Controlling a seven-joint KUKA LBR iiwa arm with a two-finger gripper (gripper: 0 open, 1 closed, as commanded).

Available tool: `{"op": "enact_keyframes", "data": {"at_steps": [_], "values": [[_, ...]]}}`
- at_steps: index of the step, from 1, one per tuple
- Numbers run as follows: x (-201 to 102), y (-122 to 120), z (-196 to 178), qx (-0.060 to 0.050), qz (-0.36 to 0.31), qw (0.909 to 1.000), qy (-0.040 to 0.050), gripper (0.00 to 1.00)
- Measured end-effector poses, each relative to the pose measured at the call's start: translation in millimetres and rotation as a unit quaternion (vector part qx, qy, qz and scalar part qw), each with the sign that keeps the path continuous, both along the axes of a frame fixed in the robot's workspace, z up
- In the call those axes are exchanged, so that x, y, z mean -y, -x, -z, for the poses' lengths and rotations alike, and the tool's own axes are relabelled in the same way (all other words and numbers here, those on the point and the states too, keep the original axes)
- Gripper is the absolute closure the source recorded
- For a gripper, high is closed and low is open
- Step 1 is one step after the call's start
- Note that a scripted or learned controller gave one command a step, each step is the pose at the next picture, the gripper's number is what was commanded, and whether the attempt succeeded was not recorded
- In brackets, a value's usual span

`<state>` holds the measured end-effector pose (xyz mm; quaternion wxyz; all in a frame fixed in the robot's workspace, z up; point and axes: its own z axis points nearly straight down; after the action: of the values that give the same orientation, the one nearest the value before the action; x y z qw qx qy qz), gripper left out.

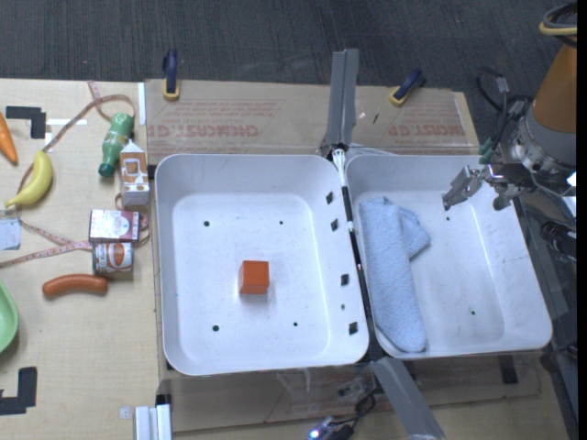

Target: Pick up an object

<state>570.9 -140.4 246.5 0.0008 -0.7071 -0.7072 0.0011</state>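
An orange-red block [254,277] lies near the middle of the left bin [183,337]. A light blue cloth [393,264] lies crumpled along the left side of the right bin [514,328]. My gripper [479,189] hangs over the right bin's far right corner, well to the right of the cloth and far from the block. Its fingers are spread and nothing sits between them.
Left of the bins, the bench holds a banana [31,181], a green bottle [116,141], a small carton [134,181], a can [114,258], a sausage [74,286] and a carrot [7,139]. A grey divider post [342,99] rises between the bins.
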Motion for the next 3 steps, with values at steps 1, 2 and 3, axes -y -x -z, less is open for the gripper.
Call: {"op": "enact_keyframes", "data": {"at_steps": [1, 2, 3], "values": [[4, -6, 151, 0.001, 0.026, 0.9997, 0.0000, 0.00], [-17, -7, 154, 0.002, -0.028, 0.9996, 0.0002, 0.00], [-15, -7, 145, 0.001, -0.025, 0.9997, -0.0001, 1.00]]}}
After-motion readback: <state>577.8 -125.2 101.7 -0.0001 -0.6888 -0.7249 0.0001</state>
